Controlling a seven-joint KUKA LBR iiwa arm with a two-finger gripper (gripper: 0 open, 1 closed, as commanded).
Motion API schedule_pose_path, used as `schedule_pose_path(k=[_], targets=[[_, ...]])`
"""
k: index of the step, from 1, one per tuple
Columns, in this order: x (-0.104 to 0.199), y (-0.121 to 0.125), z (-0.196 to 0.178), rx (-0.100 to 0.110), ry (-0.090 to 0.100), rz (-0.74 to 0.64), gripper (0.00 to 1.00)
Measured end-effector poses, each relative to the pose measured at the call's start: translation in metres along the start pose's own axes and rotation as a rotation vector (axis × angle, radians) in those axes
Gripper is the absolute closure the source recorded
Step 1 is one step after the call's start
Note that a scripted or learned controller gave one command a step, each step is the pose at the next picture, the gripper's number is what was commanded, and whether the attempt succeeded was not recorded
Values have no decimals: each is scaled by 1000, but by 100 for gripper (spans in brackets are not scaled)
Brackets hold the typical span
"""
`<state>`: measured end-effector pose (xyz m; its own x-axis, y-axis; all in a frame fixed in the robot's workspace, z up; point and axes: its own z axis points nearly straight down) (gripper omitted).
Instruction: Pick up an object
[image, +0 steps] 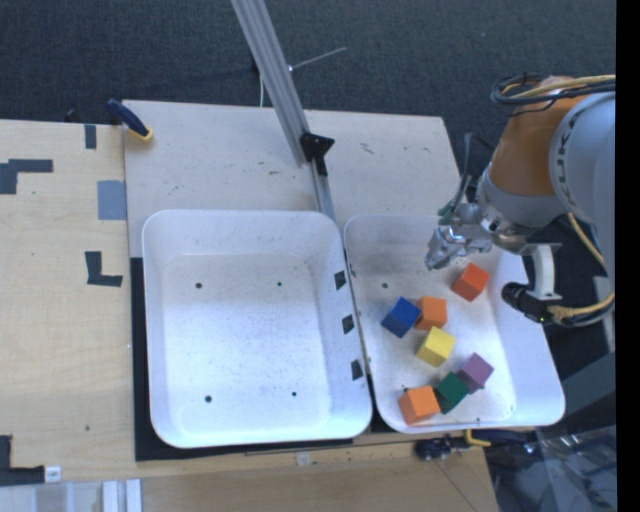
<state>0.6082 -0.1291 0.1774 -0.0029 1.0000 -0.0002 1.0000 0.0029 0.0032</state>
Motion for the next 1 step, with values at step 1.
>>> schedule_pose_path(k=[1], targets=[[4, 8, -46, -1, 0, 0, 100]])
